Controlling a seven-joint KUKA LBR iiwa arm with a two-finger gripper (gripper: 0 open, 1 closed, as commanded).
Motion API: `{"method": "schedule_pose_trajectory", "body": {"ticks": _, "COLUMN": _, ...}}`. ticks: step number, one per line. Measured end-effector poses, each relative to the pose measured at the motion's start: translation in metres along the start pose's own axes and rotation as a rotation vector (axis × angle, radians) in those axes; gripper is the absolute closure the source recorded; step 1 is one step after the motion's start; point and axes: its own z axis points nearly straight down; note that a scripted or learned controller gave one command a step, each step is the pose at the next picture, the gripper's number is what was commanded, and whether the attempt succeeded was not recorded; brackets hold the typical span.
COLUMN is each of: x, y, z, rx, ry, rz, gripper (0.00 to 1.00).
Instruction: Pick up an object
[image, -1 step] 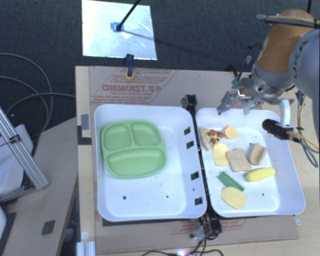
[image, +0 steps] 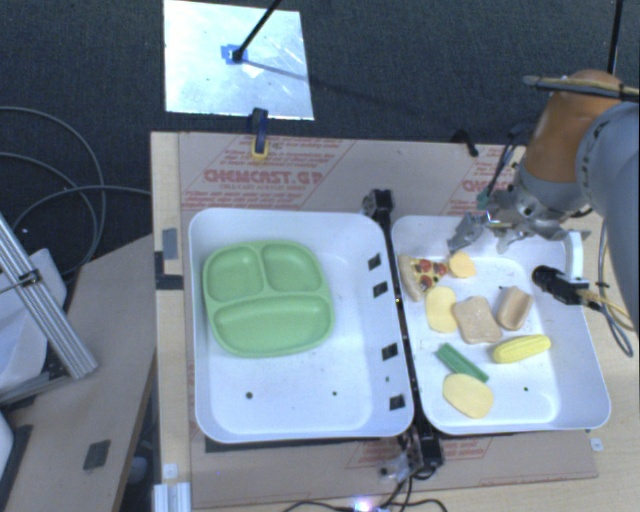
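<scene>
The toy foods lie loose in the right bin (image: 575, 400), so any could be the pick: the pizza slice (image: 421, 274) and a small yellow round (image: 461, 265) sit nearest the pincer (image: 487, 228), which hovers just behind them, apparently lined up for a descent. Whether it is spread, I cannot tell. The green plate (image: 268, 297) lies alone in the left bin (image: 300, 410), beside the right bin.

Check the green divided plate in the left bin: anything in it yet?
Empty. All three compartments of the green divided plate show bare green; the food pieces lie in the right bin.
</scene>
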Motion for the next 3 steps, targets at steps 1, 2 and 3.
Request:
{"method": "schedule_pose_trajectory", "body": {"ticks": 1, "x": -0.064, "y": 0.0, "z": 0.051, "rx": 0.0, "ry": 0.0, "rz": 0.001, "gripper": 0.0}}
{"method": "schedule_pose_trajectory", "body": {"ticks": 2, "x": 0.037, "y": 0.002, "z": 0.047, "rx": -0.004, "ry": 0.004, "rz": -0.014, "gripper": 0.0}}
{"method": "schedule_pose_trajectory", "body": {"ticks": 3, "x": 0.036, "y": -0.087, "z": 0.049, "rx": 0.003, "ry": 0.003, "rz": -0.002, "gripper": 0.0}}
